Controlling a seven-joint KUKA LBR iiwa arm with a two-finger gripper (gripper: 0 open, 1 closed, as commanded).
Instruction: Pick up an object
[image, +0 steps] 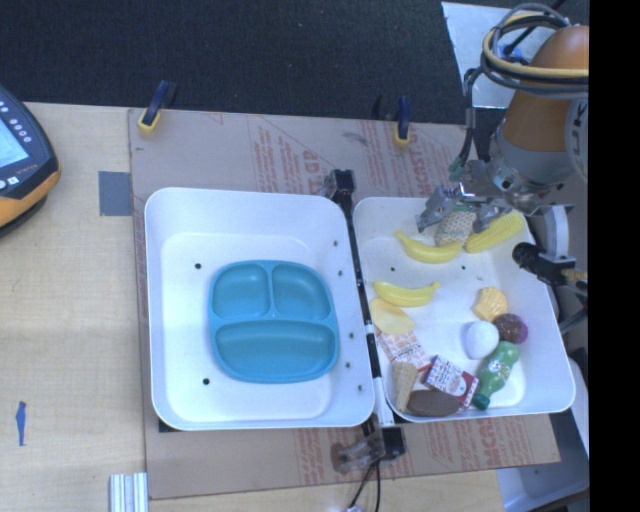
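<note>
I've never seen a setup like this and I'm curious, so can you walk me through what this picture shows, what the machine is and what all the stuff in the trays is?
This is one camera fixed above a workbench, looking down at a slant. The grey machine with the orange band at the upper right is a robot arm. Its end effector is down in the far part of the right bin, over some toy food.

Two shallow white bins sit side by side. The left bin holds a blue divided plate. The right bin holds toy food: several bananas, one right beside the end effector, a white egg, a green bottle and some small packets.

I can't tell from this view whether anything is grasped yet.
</note>
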